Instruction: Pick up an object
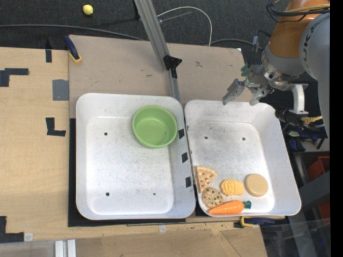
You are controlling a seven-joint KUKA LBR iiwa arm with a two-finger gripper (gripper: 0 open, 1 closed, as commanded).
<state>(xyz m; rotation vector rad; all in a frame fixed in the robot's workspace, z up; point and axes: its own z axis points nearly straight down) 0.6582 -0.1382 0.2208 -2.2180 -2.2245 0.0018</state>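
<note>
My gripper [244,94] hangs over the back rim of the right bin [230,138], open, with nothing between its fingers. Toy food lies far from it in that bin's front corner: a pizza slice [204,176], a chocolate-chip cookie [212,197], a yellow ridged piece [231,187], a tan round piece [256,185] and an orange carrot [228,208] along the front wall. A green bowl [155,126] stands upright in the left bin [107,165], near its back right corner.
A slanted metal pole [155,31] comes down to the back edge between the bins. A blue and yellow clamp [73,50] grips the board's back left corner. A small yellow ball [87,9] lies on the dark floor behind.
</note>
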